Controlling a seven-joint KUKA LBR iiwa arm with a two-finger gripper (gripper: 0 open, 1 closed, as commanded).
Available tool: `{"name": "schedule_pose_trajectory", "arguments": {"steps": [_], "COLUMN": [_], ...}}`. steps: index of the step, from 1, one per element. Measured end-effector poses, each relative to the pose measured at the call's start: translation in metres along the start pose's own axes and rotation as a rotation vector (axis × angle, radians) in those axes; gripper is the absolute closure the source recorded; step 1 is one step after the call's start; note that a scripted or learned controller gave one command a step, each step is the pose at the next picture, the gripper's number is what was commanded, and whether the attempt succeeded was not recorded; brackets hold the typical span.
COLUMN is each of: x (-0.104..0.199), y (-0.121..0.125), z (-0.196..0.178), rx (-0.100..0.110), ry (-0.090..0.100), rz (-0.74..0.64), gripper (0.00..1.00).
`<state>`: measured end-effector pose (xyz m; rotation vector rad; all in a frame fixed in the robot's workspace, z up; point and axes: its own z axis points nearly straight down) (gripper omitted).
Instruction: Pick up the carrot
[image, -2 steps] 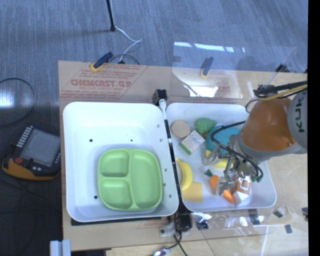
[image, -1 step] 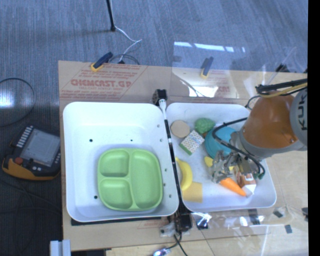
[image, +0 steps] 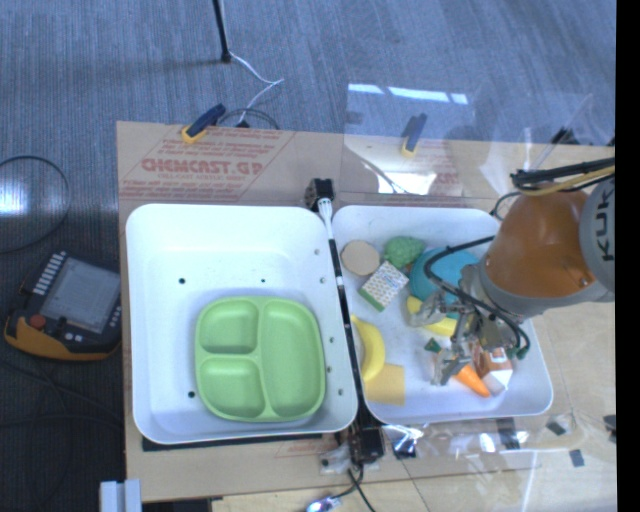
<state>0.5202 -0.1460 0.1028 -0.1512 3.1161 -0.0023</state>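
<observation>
The carrot (image: 472, 380) is a small orange piece lying near the front right corner of the right bin (image: 452, 412). My gripper (image: 453, 360) is down low in that bin, just to the left of the carrot and partly over it, its dark parts and cables tangled against the clutter. The wrist's orange band (image: 540, 250) looms above the bin's right side and hides what lies beneath it. No gap shows between gripper and carrot, and I cannot tell whether they touch.
A white and red item (image: 498, 369) lies right of the carrot. The same bin holds a yellow banana (image: 372, 343), a yellow block (image: 388, 384), a green lump (image: 404, 249), a tan disc (image: 360, 258), a patterned box (image: 383, 287) and a blue object (image: 450, 268). A green divided plate (image: 262, 357) sits in the left bin (image: 160, 290).
</observation>
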Motion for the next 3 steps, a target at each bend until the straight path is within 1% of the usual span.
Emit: {"name": "schedule_pose_trajectory", "arguments": {"steps": [1, 2, 3], "x": [0.022, 0.019, 0.012], "y": [-0.03, -0.03, 0.025], "z": [0.01, -0.001, -0.062], "rx": [-0.003, 0.002, 0.002], "ry": [0.004, -0.001, 0.017], "rz": [0.061, 0.06, 0.426], "gripper": [0.0, 1.0, 1.0]}}
